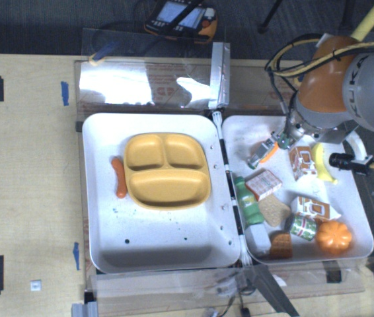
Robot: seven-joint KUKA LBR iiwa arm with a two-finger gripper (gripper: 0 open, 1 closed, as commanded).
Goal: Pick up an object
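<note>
My gripper (260, 155) hangs low over the far left part of the right bin (364, 207), below the arm's orange band (322, 84). A small orange piece (271, 149) shows right against it; I cannot tell whether it is held. Just below the gripper lies a small red-and-tan box (263, 183). To its right are a white-and-orange carton (301, 161) and a yellow banana (323, 162).
The right bin also holds a green bottle (246, 201), a tan slice (275, 210), a green can (302, 228), an orange fruit (334, 236) and a white carton (314, 207). The left bin (101, 223) holds a yellow divided plate (167, 169) and an orange sausage (119, 178).
</note>
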